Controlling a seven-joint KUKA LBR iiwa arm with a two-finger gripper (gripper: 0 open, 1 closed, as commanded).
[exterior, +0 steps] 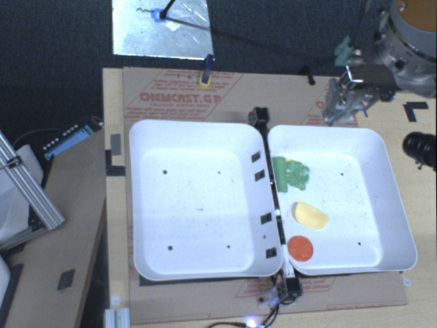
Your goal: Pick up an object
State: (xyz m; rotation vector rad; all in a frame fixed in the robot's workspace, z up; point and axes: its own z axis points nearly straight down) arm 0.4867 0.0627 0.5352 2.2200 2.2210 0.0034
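- Well apart from the gripper [343,104], the three candidate objects are lying along the left side of the right bin [382,183], while the gripper is hanging above the bin's far edge, outside its rim, toward the upper right of the camera view.
- Nearest the gripper, a green object [291,173] is sitting against the divider between the bins; below it a yellow object [311,215] is resting on the floor, and a red round object [300,248] is lying nearest the front wall.
- Beside it, the left bin [194,132] is showing only its white floor.
- Whether the gripper's fingers are spread or closed cannot be told; nothing is visibly caught between them, and they are touching none of the objects.
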